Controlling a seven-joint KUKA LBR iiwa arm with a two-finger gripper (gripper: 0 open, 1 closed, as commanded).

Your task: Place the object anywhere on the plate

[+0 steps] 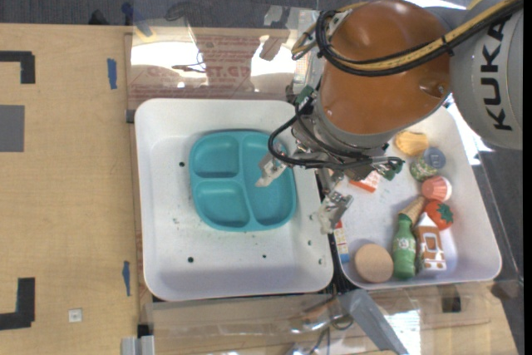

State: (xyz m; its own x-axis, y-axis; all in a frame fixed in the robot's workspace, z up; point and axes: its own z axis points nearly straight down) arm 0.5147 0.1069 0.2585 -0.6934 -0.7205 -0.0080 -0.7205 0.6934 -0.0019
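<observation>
A teal plate [241, 179] with three compartments lies in the left white bin [166, 245]. My gripper [301, 189] hangs under the orange wrist band, over the plate's right edge and the seam between the bins. It is open. One finger [270, 170] stands above the plate's right rim, the other finger [332, 210] above the inner edge of the right bin [478, 253]. I see nothing between them. The toy foods lie in the right bin, to the right of the gripper.
The right bin holds a green bottle [404, 245], a tan round piece [374, 262], a small white and orange carton [431, 249], a red fruit [436, 189], a blue-green round item [428, 163] and a yellow piece [411, 143]. The arm hides the bin's upper left part.
</observation>
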